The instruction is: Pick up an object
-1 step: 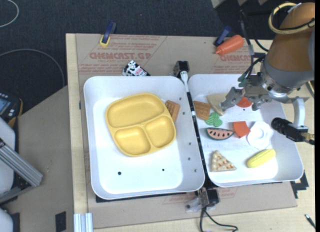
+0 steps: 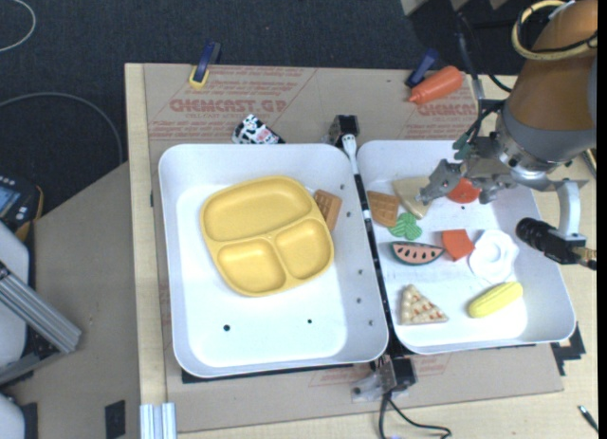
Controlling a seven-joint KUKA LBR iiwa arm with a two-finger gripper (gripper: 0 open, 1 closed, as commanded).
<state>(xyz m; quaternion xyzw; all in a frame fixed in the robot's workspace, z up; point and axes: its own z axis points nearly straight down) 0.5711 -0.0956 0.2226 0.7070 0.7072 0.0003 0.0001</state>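
Pizza slice (image 2: 418, 306) nearest; bench board (image 2: 228, 103) reads "CHEMCAST GP".

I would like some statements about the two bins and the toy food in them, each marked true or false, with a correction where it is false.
1. The yellow divided plate lies in the left bin. True.
2. The watermelon slice lies on the yellow divided plate. False: it lies in the right bin, apart from the plate.
3. The gripper is above the right bin. True.
4. The pizza slice lies in the left bin. False: it lies in the right bin, near its front edge.
5. The yellow corn lies in the right bin, to the right of the pizza slice. True.
6. The orange carrot lies inside the right bin. False: it lies on the bench behind the bin.
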